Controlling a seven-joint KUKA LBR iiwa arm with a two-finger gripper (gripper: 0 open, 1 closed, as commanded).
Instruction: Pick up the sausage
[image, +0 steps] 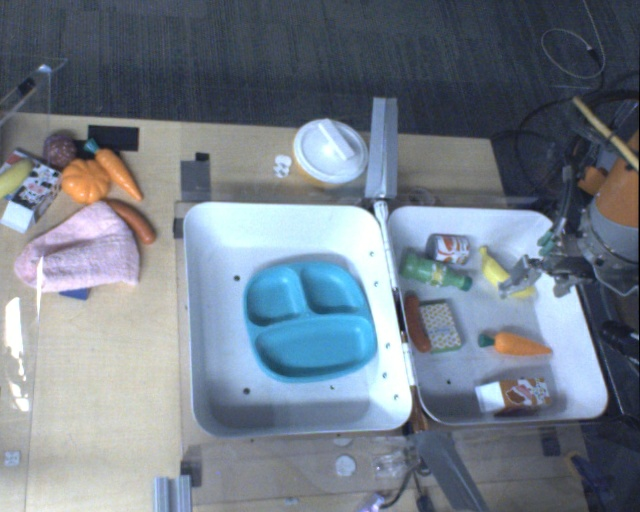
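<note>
The right bin (590, 385) holds the sausage (416, 322), carrot (521, 345) and bottles; jaws open, holding nothing.

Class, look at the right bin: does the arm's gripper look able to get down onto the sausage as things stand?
Probably yes. The sausage lies uncovered by the right bin's left wall, the gripper hovering farther right. The patterned sponge beside it and the wall leave little room.

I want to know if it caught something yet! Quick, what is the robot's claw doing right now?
Gripper: above the right white bin, near the small yellow toy; open or shut cannot be told, and nothing is seen held.
</note>
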